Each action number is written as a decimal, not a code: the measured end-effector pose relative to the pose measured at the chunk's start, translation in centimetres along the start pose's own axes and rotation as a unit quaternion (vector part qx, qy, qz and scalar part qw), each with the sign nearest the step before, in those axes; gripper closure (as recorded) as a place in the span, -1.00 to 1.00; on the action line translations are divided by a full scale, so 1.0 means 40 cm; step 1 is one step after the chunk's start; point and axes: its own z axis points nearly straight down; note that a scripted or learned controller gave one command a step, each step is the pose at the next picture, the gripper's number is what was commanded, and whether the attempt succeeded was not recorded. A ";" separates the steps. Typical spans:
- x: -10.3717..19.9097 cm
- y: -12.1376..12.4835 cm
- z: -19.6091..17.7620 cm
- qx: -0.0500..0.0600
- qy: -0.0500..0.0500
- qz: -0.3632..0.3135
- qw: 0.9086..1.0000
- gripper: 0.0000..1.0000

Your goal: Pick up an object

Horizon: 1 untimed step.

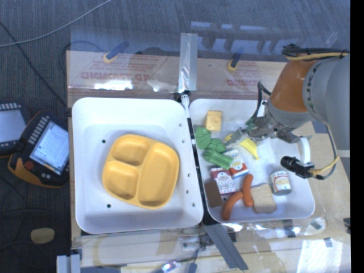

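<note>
The arm [307, 90] is reaching in from the right side of the frame and its gripper [255, 131] is hanging over the upper middle part of the right bin [301, 209]. I cannot tell how the gripper itself is standing — it is too small and dark against the bin floor.

The closest thing is a yellow banana-shaped piece [249, 148], which is lying just below the gripper and a little to the left, on the white floor. A yellow cheese block [213, 120] is sitting to the upper left of the gripper, near the top rim. A green leafy toy [211, 147] is lying to the left, beside the wall between the bins. Lower in the bin, a red-and-white carton [227, 178], an orange sausage [239, 197], a slice of bread [263, 199] and a small can [280, 182] are lying close together — all well below the gripper.

In the left bin [91, 209] a yellow divided plate [141, 169] is resting in the middle.
</note>
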 end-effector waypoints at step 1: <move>0.002 0.003 -0.023 -0.001 0.001 0.000 1.000 1.00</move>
